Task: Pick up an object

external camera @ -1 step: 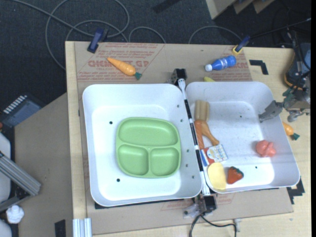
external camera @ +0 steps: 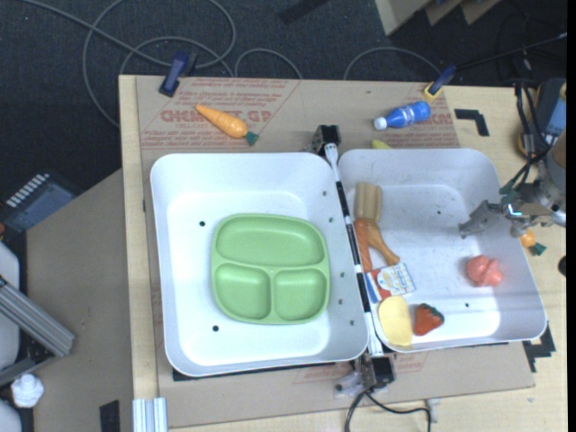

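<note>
The camera looks down on a bench (external camera: 135, 241) with two white bins side by side.

The left bin (external camera: 180, 196) holds a green plate (external camera: 270, 266) with three parts. Nothing lies on the plate.

The right bin (external camera: 423, 174) has the toys. Along its left wall, from top to bottom, there is a tan block (external camera: 368, 202), then an orange toy (external camera: 373, 241) that looks like a hot dog or a carrot, then a small card with pictures (external camera: 396, 280). Below those sit a yellow toy (external camera: 394, 320) and a red toy like a strawberry (external camera: 427, 318), just beside each other. A pink toy (external camera: 484, 271) lies alone near the right side of the bin, well apart from the rest.

On the bench behind the bins lie an orange carrot (external camera: 223, 121) and a blue and white bottle (external camera: 403, 115).

The gripper (external camera: 475, 223) comes in from the right. Its tip is over the right bin, up and a little left of the pink toy, and not touching it. I cannot tell if its fingers are wide or narrow, because they look small and grey against the bin. No toy shows between them.

So I think the job is only at its start. No toy is lifted; all of them lie in the bin or on the bench. The pink toy is the closest one to the gripper, so it may be the one to grab. What is left is to get over a toy, go down, close on it and lift it.
</note>
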`<state>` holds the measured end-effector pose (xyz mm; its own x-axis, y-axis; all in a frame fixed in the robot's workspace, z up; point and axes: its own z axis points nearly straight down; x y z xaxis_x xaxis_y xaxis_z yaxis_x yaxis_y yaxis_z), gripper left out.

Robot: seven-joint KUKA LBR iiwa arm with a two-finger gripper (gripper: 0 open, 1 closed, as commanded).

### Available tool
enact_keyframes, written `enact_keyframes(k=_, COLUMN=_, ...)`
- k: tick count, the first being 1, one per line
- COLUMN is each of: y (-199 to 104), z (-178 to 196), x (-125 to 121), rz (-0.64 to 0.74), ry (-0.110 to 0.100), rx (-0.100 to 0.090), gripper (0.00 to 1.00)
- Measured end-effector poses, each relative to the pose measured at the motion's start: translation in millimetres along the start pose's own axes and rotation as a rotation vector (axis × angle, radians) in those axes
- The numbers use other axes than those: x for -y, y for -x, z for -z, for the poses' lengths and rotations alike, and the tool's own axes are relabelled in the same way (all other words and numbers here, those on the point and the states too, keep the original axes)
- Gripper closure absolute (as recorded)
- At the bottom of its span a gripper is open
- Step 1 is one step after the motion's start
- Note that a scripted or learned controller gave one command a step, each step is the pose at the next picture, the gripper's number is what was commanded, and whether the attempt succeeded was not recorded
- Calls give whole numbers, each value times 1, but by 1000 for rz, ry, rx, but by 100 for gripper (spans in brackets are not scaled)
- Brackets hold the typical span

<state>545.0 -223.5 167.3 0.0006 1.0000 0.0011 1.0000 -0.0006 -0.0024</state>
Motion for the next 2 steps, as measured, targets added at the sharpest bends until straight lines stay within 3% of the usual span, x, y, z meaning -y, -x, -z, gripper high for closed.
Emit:
enact_keyframes(k=1, y=-3, z=-25, x=20, rz=0, ry=0, rx=0, gripper=0)
enact_keyframes(k=2, y=-6, z=-84, x=28, rz=4, ry=-2, rx=-8, gripper=0)
